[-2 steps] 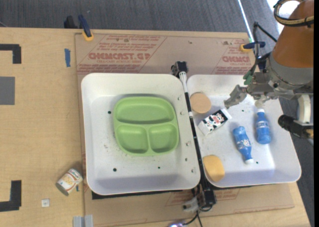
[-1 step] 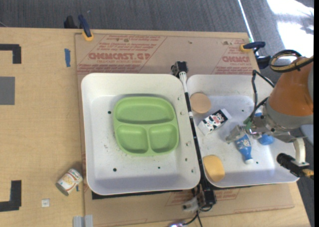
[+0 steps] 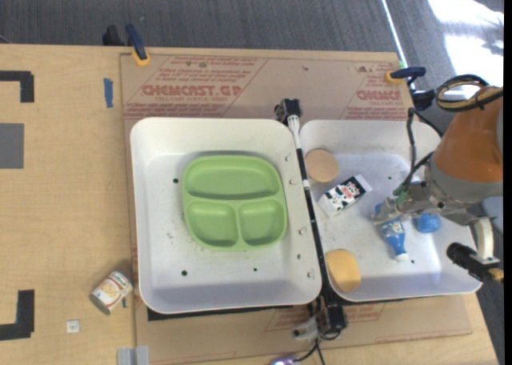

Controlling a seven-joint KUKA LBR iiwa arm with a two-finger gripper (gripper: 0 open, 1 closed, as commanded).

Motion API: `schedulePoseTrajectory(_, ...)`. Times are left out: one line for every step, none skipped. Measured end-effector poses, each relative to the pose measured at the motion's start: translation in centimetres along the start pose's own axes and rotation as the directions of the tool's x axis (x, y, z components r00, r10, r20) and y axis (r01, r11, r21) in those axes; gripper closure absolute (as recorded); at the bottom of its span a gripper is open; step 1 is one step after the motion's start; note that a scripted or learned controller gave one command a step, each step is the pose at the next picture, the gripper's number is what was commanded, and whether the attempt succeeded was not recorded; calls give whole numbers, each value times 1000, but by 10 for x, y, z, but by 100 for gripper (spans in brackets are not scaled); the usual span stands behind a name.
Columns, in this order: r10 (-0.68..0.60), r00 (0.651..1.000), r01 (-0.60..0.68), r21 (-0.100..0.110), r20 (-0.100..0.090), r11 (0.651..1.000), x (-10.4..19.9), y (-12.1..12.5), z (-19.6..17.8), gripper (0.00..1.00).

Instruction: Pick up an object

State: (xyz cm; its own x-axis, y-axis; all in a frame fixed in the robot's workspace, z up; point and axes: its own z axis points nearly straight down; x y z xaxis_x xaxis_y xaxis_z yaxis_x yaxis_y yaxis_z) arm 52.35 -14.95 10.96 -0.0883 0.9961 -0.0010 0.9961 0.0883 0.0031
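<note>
The right bin (image 3: pixel 376 285) holds a round tan disc (image 3: pixel 322 166), a white packet with black and red print (image 3: pixel 344 194), a blue-and-white tube (image 3: pixel 394 240) and a yellow-orange rounded piece (image 3: pixel 344 269). My gripper (image 3: pixel 392 206) hangs low over the right half of this bin, just above the top end of the tube. A small blue item (image 3: pixel 428 223) lies right beside it, partly under the wrist. The arm's orange band (image 3: pixel 474 143) covers the bin's right side. Nothing can be seen held.
In the left bin (image 3: pixel 152 219) rests a green divided plate (image 3: pixel 234 199). A small printed carton (image 3: pixel 110 291) lies on the bench outside the left bin's front corner. Clamps (image 3: pixel 138 45) and a black cable (image 3: pixel 412 127) sit at the back.
</note>
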Motion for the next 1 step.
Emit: schedulePoseTrajectory(145, 989, -145, 3, -1, 989, 93, -34, -92, 100)
